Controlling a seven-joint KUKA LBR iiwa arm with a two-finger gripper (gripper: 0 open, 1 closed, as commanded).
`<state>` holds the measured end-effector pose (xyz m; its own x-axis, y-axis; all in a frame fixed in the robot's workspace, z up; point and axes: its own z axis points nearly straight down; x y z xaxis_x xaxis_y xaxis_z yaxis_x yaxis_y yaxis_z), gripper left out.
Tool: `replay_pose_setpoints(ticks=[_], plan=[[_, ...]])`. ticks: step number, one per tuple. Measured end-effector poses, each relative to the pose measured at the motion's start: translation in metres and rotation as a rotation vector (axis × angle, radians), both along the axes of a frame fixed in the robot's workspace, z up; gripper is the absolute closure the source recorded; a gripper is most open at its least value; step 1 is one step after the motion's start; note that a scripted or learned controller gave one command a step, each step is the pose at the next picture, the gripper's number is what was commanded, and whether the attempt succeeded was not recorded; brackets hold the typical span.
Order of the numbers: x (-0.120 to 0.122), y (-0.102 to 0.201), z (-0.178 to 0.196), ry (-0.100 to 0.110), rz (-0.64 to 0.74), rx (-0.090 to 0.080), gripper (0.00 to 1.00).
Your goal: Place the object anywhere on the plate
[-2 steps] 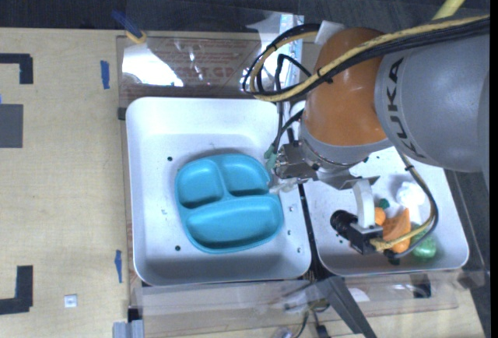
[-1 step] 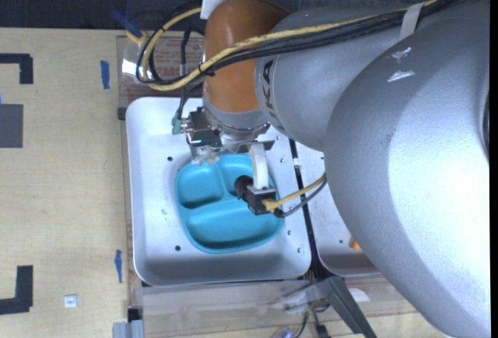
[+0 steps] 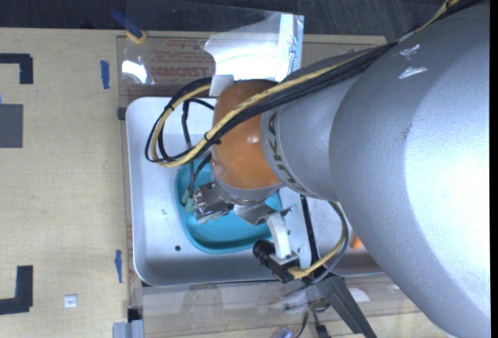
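- Looking down, you're seeing the grey arm (image 3: 405, 134) reaching over the blue plate (image 3: 214, 239) in the white bin (image 3: 148, 196).
- Gripper (image 3: 205, 202) is hanging above the plate's left part; wide or narrow, can't tell.
- Object: can't tell where it's lying, as the wrist is covering the plate's middle.
- You're best releasing low, well inside the rim.

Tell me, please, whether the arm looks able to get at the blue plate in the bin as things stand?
Probably yes. The arm's wrist is directly over the blue plate inside the white bin, and nothing visible lies between them. The arm hides most of the plate, so I cannot check the covered part.
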<state>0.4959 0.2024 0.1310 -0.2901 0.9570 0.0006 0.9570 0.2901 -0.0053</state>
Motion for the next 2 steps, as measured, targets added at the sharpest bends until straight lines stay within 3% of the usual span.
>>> replay_pose_setpoints(ticks=[1, 2], plan=[[-0.009, -0.077, 0.055, -0.007, 0.114, 0.001, 1.00], [0.027, -0.177, 0.147, -0.011, 0.347, 0.000, 1.00]])
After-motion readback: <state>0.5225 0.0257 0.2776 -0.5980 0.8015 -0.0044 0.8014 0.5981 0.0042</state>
